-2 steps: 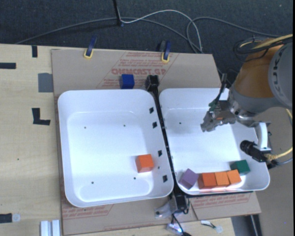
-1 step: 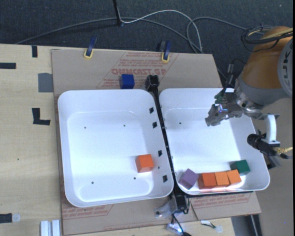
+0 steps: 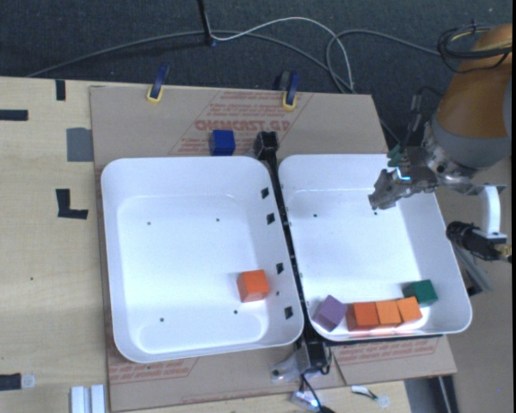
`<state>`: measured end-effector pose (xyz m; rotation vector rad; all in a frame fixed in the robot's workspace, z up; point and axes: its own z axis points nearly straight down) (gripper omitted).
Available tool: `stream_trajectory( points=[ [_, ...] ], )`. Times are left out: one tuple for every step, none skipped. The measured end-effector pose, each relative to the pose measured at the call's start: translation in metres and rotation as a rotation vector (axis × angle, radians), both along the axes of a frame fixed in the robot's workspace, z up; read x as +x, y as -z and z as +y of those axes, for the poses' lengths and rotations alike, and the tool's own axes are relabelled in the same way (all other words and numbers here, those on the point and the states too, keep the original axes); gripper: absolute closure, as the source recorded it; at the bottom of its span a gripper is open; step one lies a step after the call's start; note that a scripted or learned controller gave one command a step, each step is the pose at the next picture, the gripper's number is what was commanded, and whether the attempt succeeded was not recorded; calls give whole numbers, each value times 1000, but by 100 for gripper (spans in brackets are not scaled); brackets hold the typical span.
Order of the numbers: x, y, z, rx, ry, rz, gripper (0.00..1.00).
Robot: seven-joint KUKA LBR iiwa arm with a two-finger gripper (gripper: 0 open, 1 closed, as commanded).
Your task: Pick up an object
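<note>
Camera view: my gripper (image 3: 385,194) hangs over the right bin's (image 3: 430,231) far side, carrying nothing; its spread I cannot tell. Purple block (image 3: 329,312), orange blocks (image 3: 383,314) and green block (image 3: 422,292) line the near wall. Left bin (image 3: 155,188): one orange cube (image 3: 253,286).

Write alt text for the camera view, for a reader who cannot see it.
The gripper hangs over the far part of the right bin, away from the purple block, three orange blocks and green block lined along its near edge. The left bin holds one orange cube; a blue cube sits on the cardboard beyond it.
</note>
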<state>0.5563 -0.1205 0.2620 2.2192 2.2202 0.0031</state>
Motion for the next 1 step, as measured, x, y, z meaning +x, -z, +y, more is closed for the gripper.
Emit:
stream_trajectory(
  points=[
    [17, -2, 55, 1, -5, 3, 100]
  ],
)
